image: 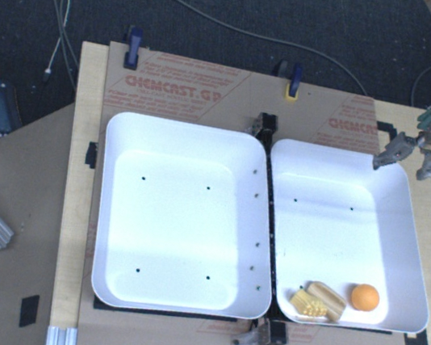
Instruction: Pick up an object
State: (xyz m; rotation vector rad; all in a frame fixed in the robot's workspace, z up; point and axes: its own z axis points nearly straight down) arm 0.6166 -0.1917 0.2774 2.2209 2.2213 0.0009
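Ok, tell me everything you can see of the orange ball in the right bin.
The orange ball is small, round and evenly orange, with a dull, smooth-looking surface. It rests on the floor of the right bin, in the near right corner close to the rim. Nothing touches it: a tan roll lies just to its left with a gap between, and a yellow corn cob beyond that. The gripper hangs open far off, over the bin's far right corner.

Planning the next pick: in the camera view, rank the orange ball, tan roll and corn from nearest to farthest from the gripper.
From the gripper, at the right bin's far right corner:
1. Orange ball, near-right corner.
2. Tan roll, left of the ball.
3. Corn, farthest left, against the roll.
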